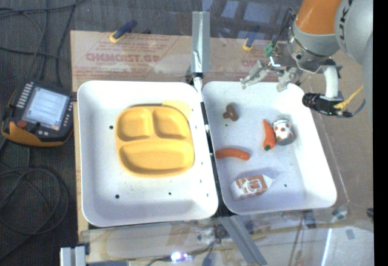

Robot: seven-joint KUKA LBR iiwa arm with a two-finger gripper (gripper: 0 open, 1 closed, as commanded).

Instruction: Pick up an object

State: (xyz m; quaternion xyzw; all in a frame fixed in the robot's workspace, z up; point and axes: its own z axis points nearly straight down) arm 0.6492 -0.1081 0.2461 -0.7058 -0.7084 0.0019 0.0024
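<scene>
Gripper [267, 77] is hanging over the far edge of the right bin [315, 156], fingers spread wide with nothing between them. One fingertip [247, 82] pokes out to the left and the other sits lower right, just above the bin's back rim. It isn't touching any of the objects as far as I can see. Behind it, the grey arm [357, 10] with its orange band comes in from the upper right corner.

Closest thing to the gripper is a small brown lump [230, 113] near the back left of the right bin; it's too small for me to say what it is, maybe a toy mushroom or acorn. Further right there's an orange carrot [268, 134] lying roughly upright in the view, touching a little round white and grey toy [282, 131] on its right side. Toward the middle of the bin a red-orange sausage [233, 153] lies flat, apart from the rest. Near the front sits a white and brown packet [251, 185], slightly tilted.

Left bin [97, 198] has a yellow divided tray [156, 140] in the middle, three compartments. Off to the far left, on the floor beside the bench, is a handheld pendant [39, 113] with a lit screen.
</scene>
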